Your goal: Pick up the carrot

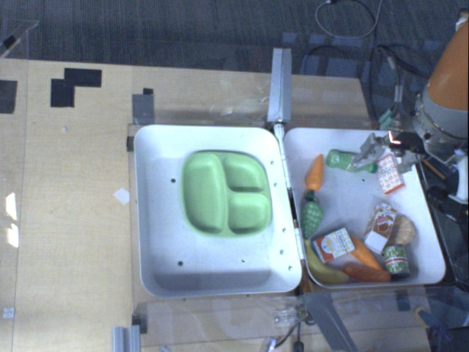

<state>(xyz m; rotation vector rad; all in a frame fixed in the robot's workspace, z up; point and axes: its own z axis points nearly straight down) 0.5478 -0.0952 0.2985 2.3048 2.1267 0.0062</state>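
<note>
— Orange is showing in two spots: what is lying where?

— In the camera view, the carrot (315,171) is lying in the right bin (344,196), near its left wall and toward the far side, its tip pointing roughly at the far edge. Just below it a green bumpy fruit (312,217) is resting, close to it. A second orange piece (364,252) is lying near the front of that bin, beside a small carton (335,244) and touching a yellow banana (322,268) region at the front left corner.

— And the arm?

— It is reaching in from the right, its orange band (451,72) sitting at the edge of the picture. The pincer (372,152) is hanging over the far right part of the right bin, well apart from the carrot, beside a green bottle (341,159) and a red-and-white packet (389,174). Whether its tips are apart or together I cannot tell; the metal there is blurring.

— The other bin?

— The left bin (157,218) is carrying a pale green divided tray (226,193), lying flat in the middle. Both bins are sitting side by side on the wooden bench (66,218).
</note>
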